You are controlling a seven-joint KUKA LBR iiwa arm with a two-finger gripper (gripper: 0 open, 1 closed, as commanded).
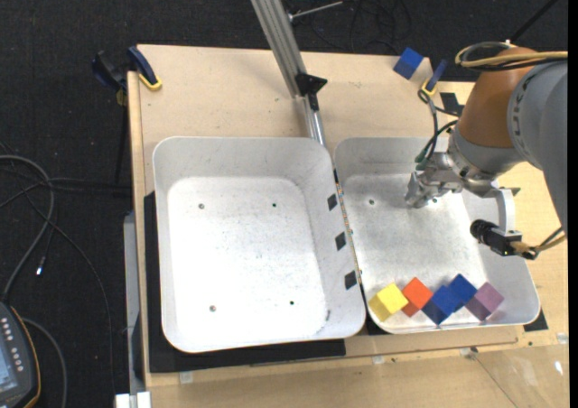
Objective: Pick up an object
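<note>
My pincer (422, 194) hangs low over the upper part of the right bin (388, 217), pointing down at bare white floor; from this angle I cannot tell how wide it stands or whether it has hold of anything. My grey arm, with its orange band (488, 108), reaches in from the right. The blocks lie well apart from my pincer, in a row along the bin's near edge: a yellow block (389, 301), an orange block (416, 293) touching it, a blue block (451, 298), and a purple block (486, 301) in the corner. The left bin (181, 171) sits beside it on the desk (226, 90). Another blue block (409, 62) rests on the desk behind the bins.
</note>
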